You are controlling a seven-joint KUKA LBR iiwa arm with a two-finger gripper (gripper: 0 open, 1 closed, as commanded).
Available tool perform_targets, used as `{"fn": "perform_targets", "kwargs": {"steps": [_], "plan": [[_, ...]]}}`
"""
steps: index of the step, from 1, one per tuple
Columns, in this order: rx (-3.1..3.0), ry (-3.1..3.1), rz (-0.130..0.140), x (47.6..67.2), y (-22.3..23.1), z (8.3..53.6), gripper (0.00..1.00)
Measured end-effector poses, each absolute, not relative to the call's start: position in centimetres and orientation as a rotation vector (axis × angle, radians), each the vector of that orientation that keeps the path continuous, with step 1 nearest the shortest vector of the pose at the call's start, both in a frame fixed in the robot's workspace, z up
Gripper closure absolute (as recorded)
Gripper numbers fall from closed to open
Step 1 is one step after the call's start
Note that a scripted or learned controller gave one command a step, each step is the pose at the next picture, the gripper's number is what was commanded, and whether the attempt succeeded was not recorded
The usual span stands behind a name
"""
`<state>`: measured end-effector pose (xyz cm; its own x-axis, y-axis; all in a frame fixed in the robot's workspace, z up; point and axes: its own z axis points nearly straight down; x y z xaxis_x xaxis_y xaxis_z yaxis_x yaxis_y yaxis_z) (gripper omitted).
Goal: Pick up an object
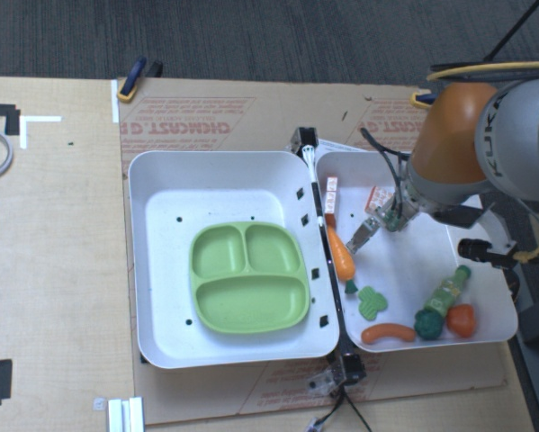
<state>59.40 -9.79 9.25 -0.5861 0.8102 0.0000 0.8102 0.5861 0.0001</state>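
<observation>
The right bin (413, 268) holds several toy foods. An orange carrot (341, 255) lies against its left wall. Near the front are a green leafy piece (372, 302) and an orange-red sausage (388, 333). A green bottle (447, 293), a green ball (428, 324) and a red tomato (462, 320) sit at the front right. My gripper (364, 234) hangs low in this bin, pointing down-left, just right of the carrot's top end. Nothing can be seen held in it.
The left bin (161, 196) holds a green divided plate (249, 277). A small red-and-white packet (330, 193) lies at the right bin's back left, with an orange-white packet (377, 196) beside the wrist. The arm (458, 147) covers the right bin's back right corner.
</observation>
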Motion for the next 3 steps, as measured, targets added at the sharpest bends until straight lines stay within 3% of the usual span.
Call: {"fn": "perform_targets", "kwargs": {"steps": [1, 2, 3], "plan": [[2.047, 2.383, -0.001, 63.2, -5.6, 19.2, 0.00], [2.092, 2.343, -0.001, 60.2, -9.6, 13.9, 0.00], [2.004, 2.417, -0.001, 61.5, -14.9, 9.2, 0.00]]}}
